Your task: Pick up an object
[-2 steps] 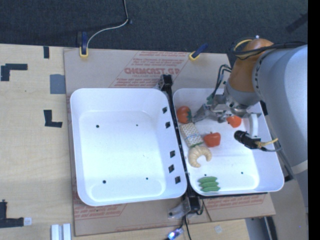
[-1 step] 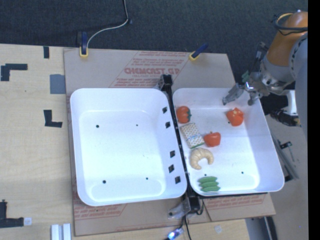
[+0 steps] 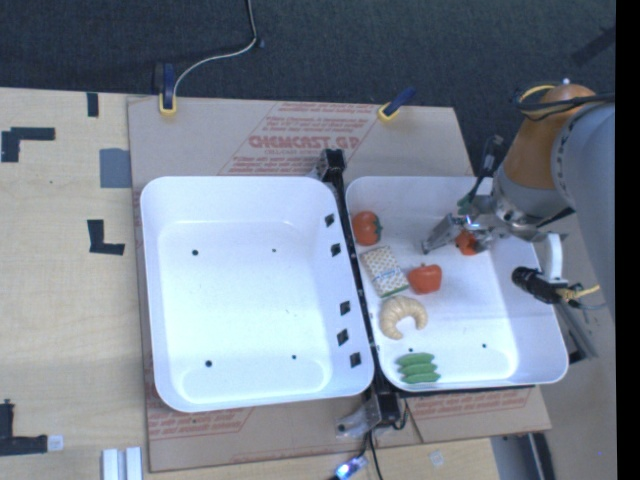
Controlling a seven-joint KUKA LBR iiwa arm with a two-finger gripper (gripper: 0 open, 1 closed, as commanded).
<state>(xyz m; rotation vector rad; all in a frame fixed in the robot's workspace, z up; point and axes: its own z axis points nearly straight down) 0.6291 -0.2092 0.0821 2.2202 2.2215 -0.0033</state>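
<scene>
The right bin (image 3: 500, 313) holds a red tomato (image 3: 366, 227), a checked cracker-like piece (image 3: 384, 269), a red pepper-like piece (image 3: 426, 278), a pale croissant (image 3: 403, 315) and a green pea pod (image 3: 418, 368). My gripper (image 3: 450, 236) hangs low over the upper right part of this bin, reaching in from the right. A small red object (image 3: 468, 243) sits right against the gripper's underside. Whether it is gripped or just lying beside the gripper is unclear. The gripper stands to the right of the tomato and above the red pepper-like piece.
The left bin (image 3: 240, 288) lies beside the right one, with a black divider (image 3: 345, 268) between them. Both rest on a cardboard sheet (image 3: 300, 138) held by clamps. The arm's grey body and orange band (image 3: 540, 158) stand over the right bin's far right edge.
</scene>
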